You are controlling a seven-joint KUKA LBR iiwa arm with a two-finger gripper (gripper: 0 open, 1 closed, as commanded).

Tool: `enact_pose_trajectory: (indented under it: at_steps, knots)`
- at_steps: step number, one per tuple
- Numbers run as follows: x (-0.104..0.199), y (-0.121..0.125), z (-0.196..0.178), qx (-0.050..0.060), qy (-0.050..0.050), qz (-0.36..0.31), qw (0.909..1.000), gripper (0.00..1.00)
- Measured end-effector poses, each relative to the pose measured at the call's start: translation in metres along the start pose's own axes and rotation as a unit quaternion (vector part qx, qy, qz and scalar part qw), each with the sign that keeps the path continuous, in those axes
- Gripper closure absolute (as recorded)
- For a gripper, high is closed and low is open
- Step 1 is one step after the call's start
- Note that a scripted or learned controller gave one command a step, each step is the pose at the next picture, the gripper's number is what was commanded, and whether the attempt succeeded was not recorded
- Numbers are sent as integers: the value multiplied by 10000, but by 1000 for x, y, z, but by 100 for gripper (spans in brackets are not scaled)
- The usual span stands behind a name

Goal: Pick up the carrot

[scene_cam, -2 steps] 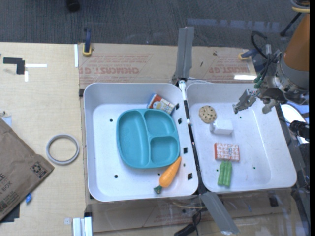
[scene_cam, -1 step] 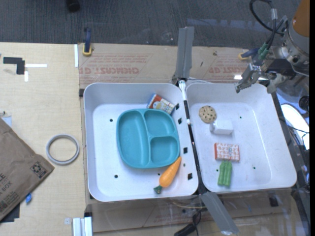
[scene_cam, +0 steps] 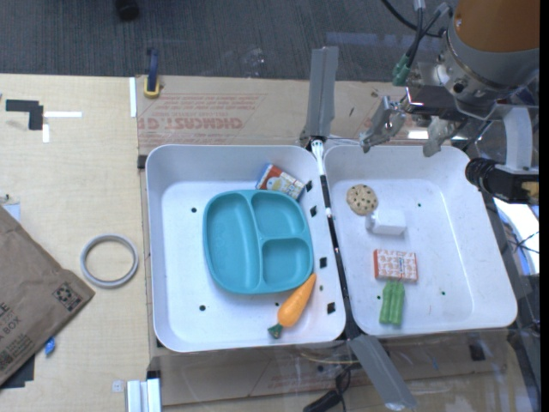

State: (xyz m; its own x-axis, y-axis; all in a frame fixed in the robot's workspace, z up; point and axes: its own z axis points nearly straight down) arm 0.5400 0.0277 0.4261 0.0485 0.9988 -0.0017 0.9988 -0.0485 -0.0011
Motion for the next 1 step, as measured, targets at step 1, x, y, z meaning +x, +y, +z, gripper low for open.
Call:
enact_pose_trajectory:
  at_steps: [1]
  knots:
    - [74, -11, -14, 5, -2, 12, 10000, 0]
